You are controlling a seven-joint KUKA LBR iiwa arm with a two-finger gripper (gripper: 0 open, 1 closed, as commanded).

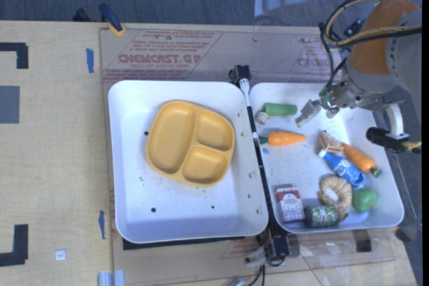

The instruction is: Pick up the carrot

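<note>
Two carrots (284, 138) lay in the right bin (392, 211), so the task had a choice, and neither had been lifted. The gripper (318, 108) hung above the bin's upper middle, its fingers spread apart with nothing between them. The nearer carrot rested on the bin floor just below and a little left of the jaws, close to the divider between the bins, its green top pointing left. The second carrot (360, 159) lay lower and to the right of the jaws, beside a blue pouch (344, 168). A green cucumber (279, 109) sat just left of the jaws, near the first carrot but apart from it.

By my judgement the task was at its approach stage: descent, closing and lifting all remained.

Further below the jaws were a braided pastry (335, 191), a green can (322, 215), a red-and-white box (289, 202) and a green ball (364, 199). Well to the left, the left bin (134, 211) held a yellow divided plate (190, 142). Both bins stood on a pale wooden bench (53, 164) with blue tape marks; grey carpet showed beyond it.
</note>
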